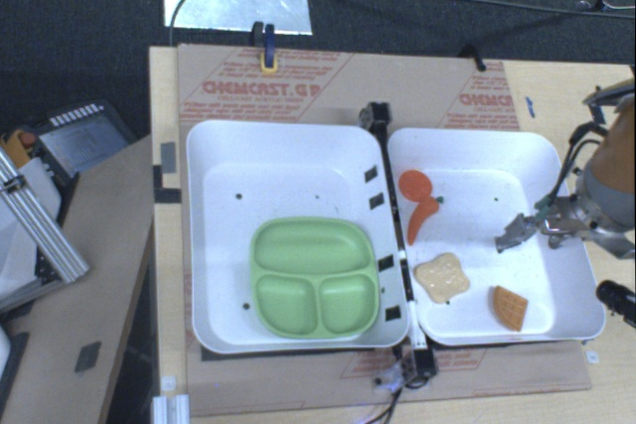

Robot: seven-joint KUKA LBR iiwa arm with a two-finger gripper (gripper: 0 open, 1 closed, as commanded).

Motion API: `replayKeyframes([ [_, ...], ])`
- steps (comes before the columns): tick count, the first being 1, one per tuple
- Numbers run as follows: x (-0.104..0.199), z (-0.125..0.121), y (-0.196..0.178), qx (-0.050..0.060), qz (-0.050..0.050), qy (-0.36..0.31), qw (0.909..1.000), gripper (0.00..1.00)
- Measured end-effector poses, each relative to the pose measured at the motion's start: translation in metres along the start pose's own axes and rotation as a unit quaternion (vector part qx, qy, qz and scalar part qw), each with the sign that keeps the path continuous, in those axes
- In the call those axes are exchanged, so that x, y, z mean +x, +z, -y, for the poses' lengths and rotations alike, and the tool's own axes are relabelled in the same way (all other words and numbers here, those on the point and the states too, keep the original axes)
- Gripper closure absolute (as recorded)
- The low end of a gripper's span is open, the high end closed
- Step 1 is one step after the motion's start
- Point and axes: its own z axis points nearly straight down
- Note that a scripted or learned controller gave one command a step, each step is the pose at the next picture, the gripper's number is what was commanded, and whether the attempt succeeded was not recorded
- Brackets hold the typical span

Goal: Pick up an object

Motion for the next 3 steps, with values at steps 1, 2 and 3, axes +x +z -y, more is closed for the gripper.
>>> replayKeyframes([
  [1,0.009,-0.006,0.054,-0.001,0.000,0.000,1.0000,0.00],
  [2,0.008,-0.006,0.042,-0.003,0.002,-0.001,1.0000,1.00],
  [3,0.012,-0.009,-0.001,-0.003,0.001,-0.001,1.0000,1.00],
])
